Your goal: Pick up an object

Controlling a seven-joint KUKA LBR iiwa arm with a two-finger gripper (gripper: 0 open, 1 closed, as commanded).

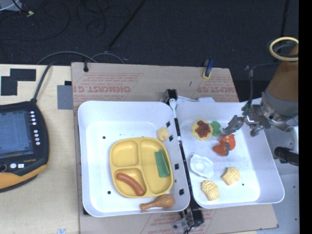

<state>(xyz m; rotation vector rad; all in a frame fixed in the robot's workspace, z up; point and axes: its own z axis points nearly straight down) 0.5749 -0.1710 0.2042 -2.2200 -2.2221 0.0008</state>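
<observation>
My gripper (235,124) hangs over the upper right part of the right bin (265,179), reaching in from the right. Just below and left of it lies a red tomato-like toy (225,145), apart from the gripper as far as I can see. To the left of the gripper sits a small round pizza toy (202,129) with red and green toppings. A white fried egg toy (201,165) lies lower in the same bin. Two yellow ridged pieces (231,175) (210,189) rest near the front.
The left bin (92,130) holds a yellow divided plate (126,152) with a sausage (130,183) and a green piece (162,163). A drumstick (158,203) lies at its front, a small yellow toy (163,133) near the divider. A tablet controller (19,140) sits far left.
</observation>
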